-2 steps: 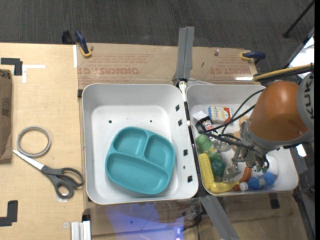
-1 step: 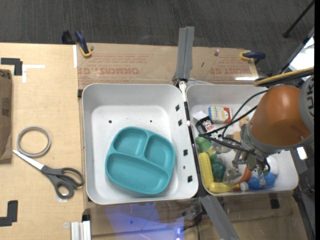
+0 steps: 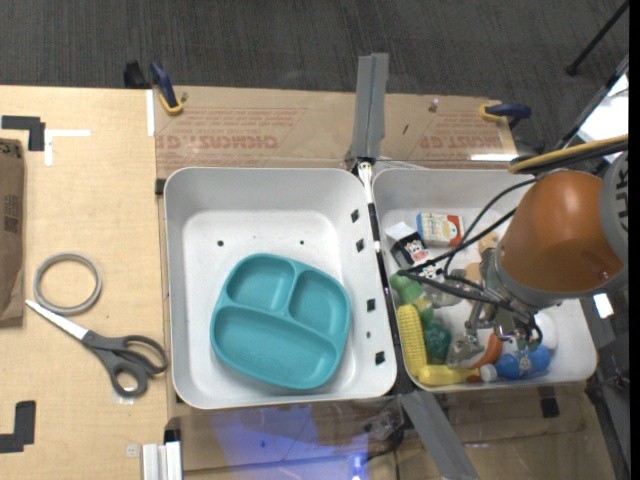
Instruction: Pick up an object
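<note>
tray [image 3: 281, 320] fills left bin [image 3: 200, 203]; tool [image 3: 492, 340] over toy-cluttered right bin [image 3: 395, 183], grip perhaps unreadable.

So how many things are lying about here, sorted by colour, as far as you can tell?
Teal: 1, the plate in the left bin
Yellow: 2, the corn and banana
Green: 1, a clump, its shape unclear
Blue: 1, a toy
White: 1, a carton
Grey: 2, the scissors and tape ring
Total: 8, though the arm hides part of the right bin.
</note>
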You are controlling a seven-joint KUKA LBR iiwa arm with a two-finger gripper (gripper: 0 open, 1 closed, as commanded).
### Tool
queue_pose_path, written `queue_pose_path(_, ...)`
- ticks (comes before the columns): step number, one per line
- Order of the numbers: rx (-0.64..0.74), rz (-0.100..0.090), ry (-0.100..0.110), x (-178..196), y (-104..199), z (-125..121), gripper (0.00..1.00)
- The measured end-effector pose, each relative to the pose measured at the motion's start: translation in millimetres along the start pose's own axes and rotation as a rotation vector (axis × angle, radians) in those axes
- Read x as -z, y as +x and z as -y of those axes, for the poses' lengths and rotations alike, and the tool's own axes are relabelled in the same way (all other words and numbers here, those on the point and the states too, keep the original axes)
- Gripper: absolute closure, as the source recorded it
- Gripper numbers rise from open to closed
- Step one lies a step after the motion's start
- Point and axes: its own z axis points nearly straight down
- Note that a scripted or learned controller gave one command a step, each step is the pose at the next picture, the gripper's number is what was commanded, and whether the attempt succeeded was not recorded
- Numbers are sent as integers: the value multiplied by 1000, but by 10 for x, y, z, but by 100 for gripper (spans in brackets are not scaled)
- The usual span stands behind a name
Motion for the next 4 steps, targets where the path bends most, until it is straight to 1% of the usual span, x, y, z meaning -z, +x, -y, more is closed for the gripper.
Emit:
queue_pose_path(1,67,0,-2,-5,-13,154,0)
queue_pose_path(2,102,-8,-3,-20,-50,133,0)
queue_pose_path(3,125,-1,1,-7,-32,97,0)
queue_pose_path(4,146,-23,-7,-74,-800,297,0)
